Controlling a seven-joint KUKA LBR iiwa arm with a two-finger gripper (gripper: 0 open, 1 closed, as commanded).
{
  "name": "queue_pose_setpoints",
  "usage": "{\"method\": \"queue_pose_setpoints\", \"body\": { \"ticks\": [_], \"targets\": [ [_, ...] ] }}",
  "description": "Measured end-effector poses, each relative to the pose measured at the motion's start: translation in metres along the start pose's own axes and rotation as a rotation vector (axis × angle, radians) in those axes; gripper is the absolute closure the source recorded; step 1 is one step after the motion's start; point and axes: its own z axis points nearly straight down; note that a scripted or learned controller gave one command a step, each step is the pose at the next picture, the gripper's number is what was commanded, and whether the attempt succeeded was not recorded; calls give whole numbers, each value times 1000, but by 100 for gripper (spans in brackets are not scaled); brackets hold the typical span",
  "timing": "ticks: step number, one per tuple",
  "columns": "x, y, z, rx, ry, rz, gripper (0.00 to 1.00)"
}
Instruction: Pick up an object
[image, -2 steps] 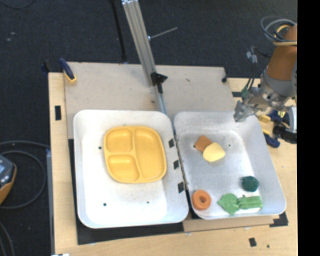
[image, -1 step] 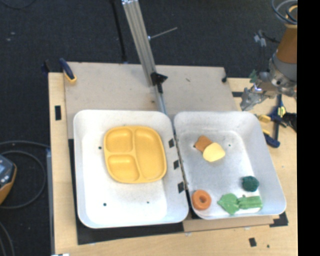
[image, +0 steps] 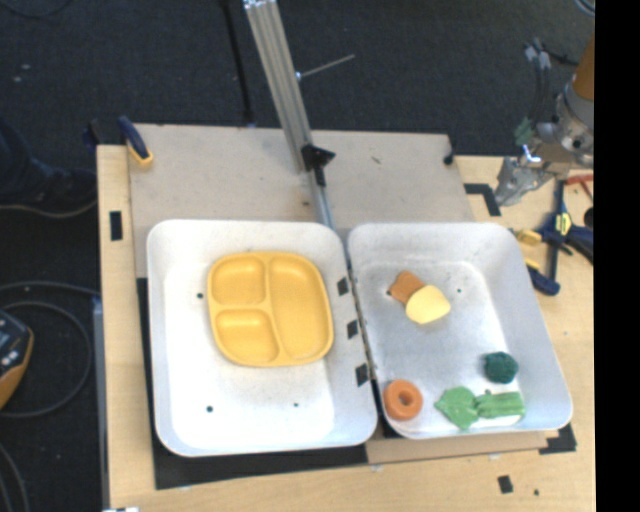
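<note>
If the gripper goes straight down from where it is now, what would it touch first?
Probably the bench beside the right bin, near the blue clamps, not any object. The gripper sits at the bin's far right corner, outside its rim. Depth is unclear from this slanted view.

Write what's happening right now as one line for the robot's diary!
stage: before pick | gripper: above bench, right of bins | right bin: orange ring, green toy, yellow piece | left bin: yellow tray

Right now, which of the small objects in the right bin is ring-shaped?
The orange ring at the bin's near-left corner; it has a centre hole, which the brown, yellow and green pieces lack.
</note>
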Motion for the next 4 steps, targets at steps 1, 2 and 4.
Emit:
{"method": "queue_pose_setpoints", "body": {
  "ticks": [1,2,4],
  "targets": [
    [57,-9,14,6,2,-3,100],
    [104,-27,28,7,2,-2,100],
    [211,-46,39,6,3,-4,100]
  ]
}}
